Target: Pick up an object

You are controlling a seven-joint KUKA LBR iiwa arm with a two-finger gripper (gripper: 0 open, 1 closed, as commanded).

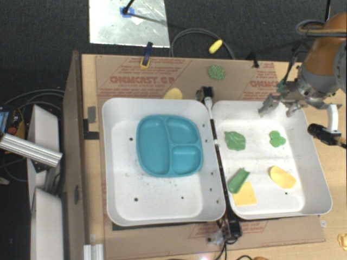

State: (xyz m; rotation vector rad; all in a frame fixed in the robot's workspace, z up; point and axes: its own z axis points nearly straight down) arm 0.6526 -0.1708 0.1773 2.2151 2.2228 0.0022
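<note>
Dark floor is seen around the counter [87,145], w/ a shiny foil sheet [129,14] lying at top left. Cardboard [135,77] w/ red lettering is laid under two white bins placed side by side.

Left bin [116,199]: one teal divided tray [169,145] is held flat in its middle, three compartments, nothing visible in them. A yellow piece [173,94] is seen on the cardboard just behind this bin, & a green round piece [217,72] further right on the cardboard. A yellow item [216,46] is seen on the floor behind the counter.

Right bin [314,199]: five small things are held. A green leaf-shaped piece [235,140] is found near the left wall. A green stick-like piece [238,180] lies below it, touching a flat yellow square [245,195] at the front. A small green lump [277,140] sits mid-right, & a yellow oval piece [282,177] is placed below that, apart from the rest.

Tool [277,106] is seen over the back edge of the right bin, at the end of the grey arm [320,64] w/ orange band. Its fingers are spread apart & nothing is gripped between them; the closest thing, the small green lump, lies below & clear of it.
</note>
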